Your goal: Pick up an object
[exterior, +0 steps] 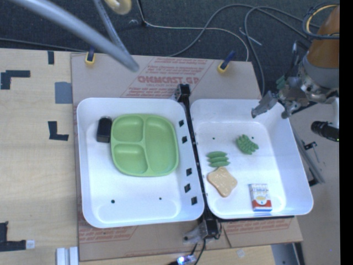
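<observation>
Here the jaws hover spread at the right bin's [287,148] far corner; pea pod [247,144] well below

bins [138,217]: smooth white plastic | tray [145,144]: matt green plastic | base [165,76]: brown cardboard | bench [33,164]: pale wood

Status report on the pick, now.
Gripper open, holding nothing, above the right bin's far right rim. Nearest piece: dark green pea pod; lighter green pod, toast, small carton farther off. Nothing in the way.
</observation>
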Controlling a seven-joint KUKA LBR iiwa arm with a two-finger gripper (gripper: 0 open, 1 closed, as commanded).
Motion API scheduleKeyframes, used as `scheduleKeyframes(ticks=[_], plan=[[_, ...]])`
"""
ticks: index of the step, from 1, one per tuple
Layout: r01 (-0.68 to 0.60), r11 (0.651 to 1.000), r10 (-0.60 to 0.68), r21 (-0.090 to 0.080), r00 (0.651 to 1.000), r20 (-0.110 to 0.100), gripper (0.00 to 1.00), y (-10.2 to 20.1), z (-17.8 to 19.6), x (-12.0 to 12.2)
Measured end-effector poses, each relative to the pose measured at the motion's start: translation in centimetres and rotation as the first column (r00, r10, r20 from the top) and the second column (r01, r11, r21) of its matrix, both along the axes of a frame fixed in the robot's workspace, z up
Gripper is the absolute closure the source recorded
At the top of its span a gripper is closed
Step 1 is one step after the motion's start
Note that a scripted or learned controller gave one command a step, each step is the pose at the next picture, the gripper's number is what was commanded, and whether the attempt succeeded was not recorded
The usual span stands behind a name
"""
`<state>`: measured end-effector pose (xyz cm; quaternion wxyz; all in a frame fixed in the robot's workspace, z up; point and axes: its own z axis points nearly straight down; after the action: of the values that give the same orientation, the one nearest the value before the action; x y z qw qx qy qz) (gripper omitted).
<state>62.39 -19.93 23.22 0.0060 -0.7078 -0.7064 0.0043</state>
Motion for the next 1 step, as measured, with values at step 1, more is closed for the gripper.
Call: scheduleKeyframes(ticks=[1], plan=[[-0.003,1.000,0.003,-0.003,1.000,0.013,0.00,0.06,0.86,0.28]])
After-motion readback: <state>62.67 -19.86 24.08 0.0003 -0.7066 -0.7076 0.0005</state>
